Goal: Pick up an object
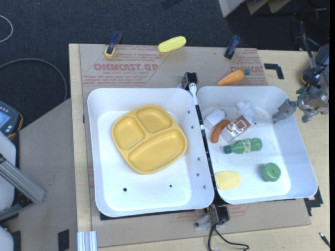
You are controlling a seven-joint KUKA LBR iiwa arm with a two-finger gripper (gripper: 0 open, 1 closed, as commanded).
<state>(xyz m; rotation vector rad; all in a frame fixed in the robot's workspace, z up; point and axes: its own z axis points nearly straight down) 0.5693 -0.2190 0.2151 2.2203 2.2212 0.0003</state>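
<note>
The bench carries two white bins side by side. The left bin holds a yellow divided plate, with open floor along its near side. The right bin has bare floor along its right wall; its objects cluster left: a green bottle, a green apple, a yellow piece, a sausage. The gripper hangs over the right bin's far right corner, reaching in from the right; whether its fingers are spread I cannot tell.
</note>
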